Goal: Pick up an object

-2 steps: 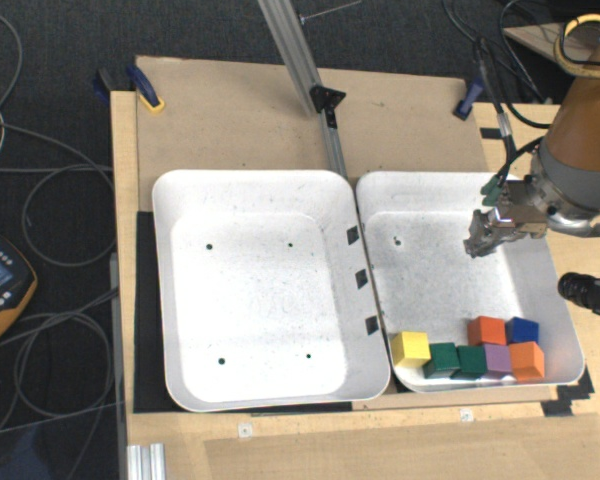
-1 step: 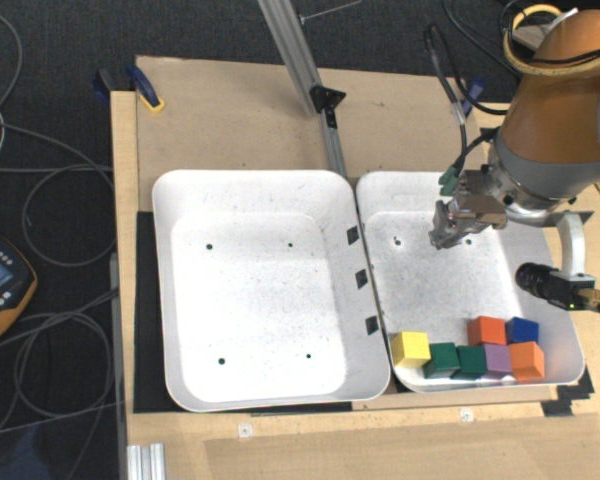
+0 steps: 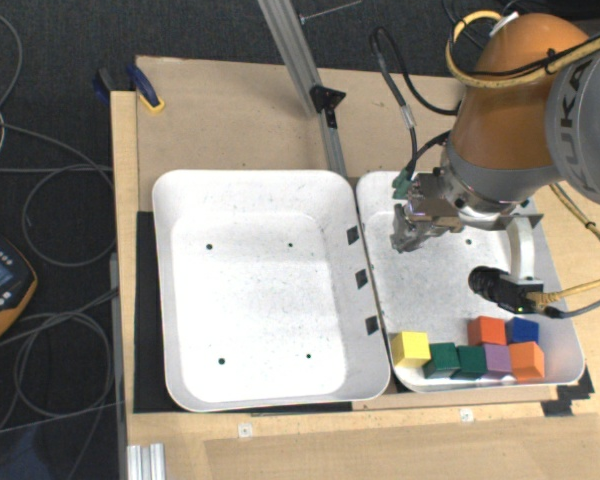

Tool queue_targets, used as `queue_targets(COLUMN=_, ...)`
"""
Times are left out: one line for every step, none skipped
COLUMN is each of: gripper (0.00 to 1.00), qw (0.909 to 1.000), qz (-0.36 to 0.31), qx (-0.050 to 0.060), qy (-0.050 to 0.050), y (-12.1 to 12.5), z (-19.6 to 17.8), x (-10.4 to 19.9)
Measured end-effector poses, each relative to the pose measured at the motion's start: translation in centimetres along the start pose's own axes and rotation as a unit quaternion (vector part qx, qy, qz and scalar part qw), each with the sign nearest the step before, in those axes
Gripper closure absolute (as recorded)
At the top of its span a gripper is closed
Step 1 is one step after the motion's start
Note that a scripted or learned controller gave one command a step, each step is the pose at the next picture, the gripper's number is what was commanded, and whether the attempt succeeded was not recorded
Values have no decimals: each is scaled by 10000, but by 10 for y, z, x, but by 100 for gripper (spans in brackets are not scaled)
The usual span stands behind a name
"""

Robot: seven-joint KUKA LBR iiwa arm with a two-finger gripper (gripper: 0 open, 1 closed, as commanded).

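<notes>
On the wooden bench (image 3: 230,108), two white bins (image 3: 180,208); gripper (image 3: 412,230) grip unclear.

fixed overhead camera, slanted downward, both bins (image 3: 180,208) in view

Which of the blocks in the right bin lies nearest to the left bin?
The yellow block: it is the leftmost of the cluster, beside the dark green block, closest to the divide between bins.

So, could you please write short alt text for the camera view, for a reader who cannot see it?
A grey robot arm with an orange band reaches from the right, its claw over the right shallow white bin. Small coloured blocks, among them a yellow cube, cluster along that bin's near edge, apart from the claw. The left shallow white bin sits beside it.
</notes>
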State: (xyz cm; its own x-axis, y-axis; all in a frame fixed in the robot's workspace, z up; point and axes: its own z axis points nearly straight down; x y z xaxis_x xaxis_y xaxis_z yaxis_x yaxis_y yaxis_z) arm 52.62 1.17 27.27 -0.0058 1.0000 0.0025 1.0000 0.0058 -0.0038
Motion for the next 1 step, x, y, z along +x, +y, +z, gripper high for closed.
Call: queue_targets(gripper=100, qw=10000, qz=-9, qx=-24, qy=-2, y=20, z=8, x=59)
